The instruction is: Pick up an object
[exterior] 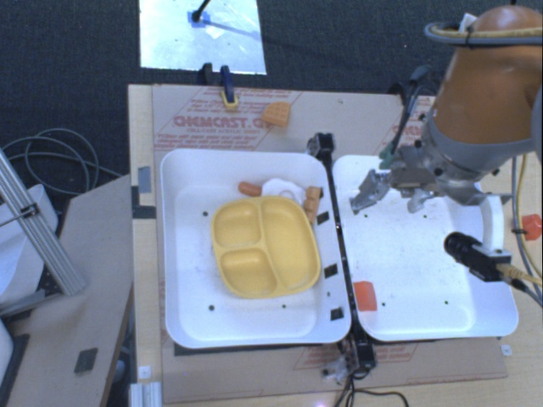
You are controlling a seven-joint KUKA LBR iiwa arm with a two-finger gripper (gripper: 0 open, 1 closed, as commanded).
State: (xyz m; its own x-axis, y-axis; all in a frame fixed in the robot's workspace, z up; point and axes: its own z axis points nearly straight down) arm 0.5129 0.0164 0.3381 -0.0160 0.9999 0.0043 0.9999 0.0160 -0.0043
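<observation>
Tabletop: two bins. My gripper [366, 195] hovers, finger state indeterminate; I should descend squarely over the orange block [365, 295].

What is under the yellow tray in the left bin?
The yellow tray lies over part of a white object, which shows past the tray's far edge beside an orange piece. How much of the white object, or anything else, lies beneath is covered. The tray's own compartments look bare.

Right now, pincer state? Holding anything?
Pincer: above the right bin, near its upper left corner. Whether it is open or closed cannot be told; nothing visibly held.
</observation>
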